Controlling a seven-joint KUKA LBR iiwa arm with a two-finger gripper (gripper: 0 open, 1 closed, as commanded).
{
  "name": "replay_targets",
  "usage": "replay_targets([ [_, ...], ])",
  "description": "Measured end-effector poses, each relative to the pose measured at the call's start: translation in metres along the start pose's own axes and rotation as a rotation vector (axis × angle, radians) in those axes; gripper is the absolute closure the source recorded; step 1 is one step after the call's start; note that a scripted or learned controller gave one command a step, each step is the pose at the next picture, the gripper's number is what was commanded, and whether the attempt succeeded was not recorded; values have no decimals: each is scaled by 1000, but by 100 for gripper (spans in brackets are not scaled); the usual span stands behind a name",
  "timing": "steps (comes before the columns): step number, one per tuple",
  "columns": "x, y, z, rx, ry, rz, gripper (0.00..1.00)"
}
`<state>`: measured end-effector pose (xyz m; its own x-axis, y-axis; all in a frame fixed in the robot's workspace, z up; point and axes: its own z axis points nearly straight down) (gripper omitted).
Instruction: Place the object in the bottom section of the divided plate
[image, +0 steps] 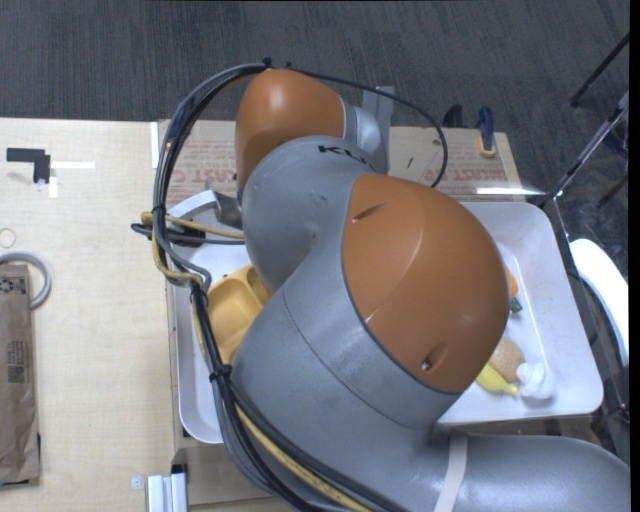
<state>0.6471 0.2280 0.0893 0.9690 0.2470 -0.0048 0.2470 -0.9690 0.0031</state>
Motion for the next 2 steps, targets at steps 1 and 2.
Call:
replay_targets([
  [1,-2,2,-5,-5,-5,0,100],
  [2,4,2,-4,2,-2,34,100],
])
